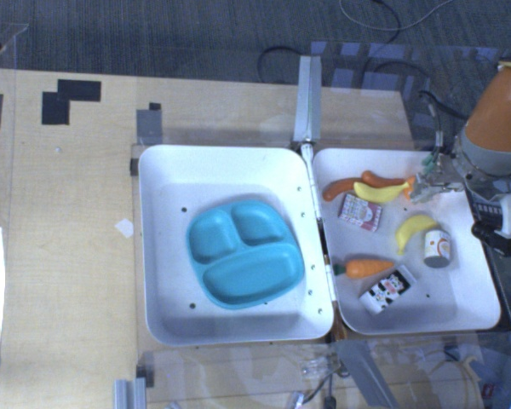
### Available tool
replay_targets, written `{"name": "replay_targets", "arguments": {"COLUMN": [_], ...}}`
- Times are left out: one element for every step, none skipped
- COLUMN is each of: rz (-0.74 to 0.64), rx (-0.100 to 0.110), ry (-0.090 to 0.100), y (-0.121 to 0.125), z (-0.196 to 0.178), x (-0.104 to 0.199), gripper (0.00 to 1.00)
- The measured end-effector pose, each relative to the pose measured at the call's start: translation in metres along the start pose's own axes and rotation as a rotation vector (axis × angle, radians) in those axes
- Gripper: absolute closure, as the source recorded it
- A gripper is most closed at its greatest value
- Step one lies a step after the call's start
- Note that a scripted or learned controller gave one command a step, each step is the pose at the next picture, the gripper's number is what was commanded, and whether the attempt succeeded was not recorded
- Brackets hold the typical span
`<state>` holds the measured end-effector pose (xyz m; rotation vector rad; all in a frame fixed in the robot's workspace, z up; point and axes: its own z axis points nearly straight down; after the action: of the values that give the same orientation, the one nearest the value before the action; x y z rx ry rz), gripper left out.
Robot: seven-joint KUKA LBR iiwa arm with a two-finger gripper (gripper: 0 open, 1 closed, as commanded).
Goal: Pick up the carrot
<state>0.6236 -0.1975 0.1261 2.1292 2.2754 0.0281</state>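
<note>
You are looking through a single fixed camera set above the bench (pixel 60 228), tilted so that it looks down at a slant rather than straight down. Far edge of the bench lies toward 12 o'clock, with dark floor beyond it. Both white bins sit fully in frame: the left bin (pixel 162 254) near the centre, the right bin (pixel 460 309) toward 3 o'clock. The arm (pixel 498 122) enters from 2 o'clock (cut off by the frame edge). There is no second view to compare.
</note>
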Motion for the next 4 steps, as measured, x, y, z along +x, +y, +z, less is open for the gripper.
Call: {"name": "replay_targets", "arguments": {"rz": [0.0, -0.017, -0.024, 0.098], "rx": [0.0, 0.026, 0.025, 0.021], "ry": [0.0, 0.008, 0.005, 0.002], "y": [0.0, 0.043, 0.044, 0.047], "z": [0.0, 0.033, 0.025, -0.085], "x": [0.0, -0.008, -0.006, 0.035], "gripper": [0.0, 0.0, 1.0, 1.0]}}
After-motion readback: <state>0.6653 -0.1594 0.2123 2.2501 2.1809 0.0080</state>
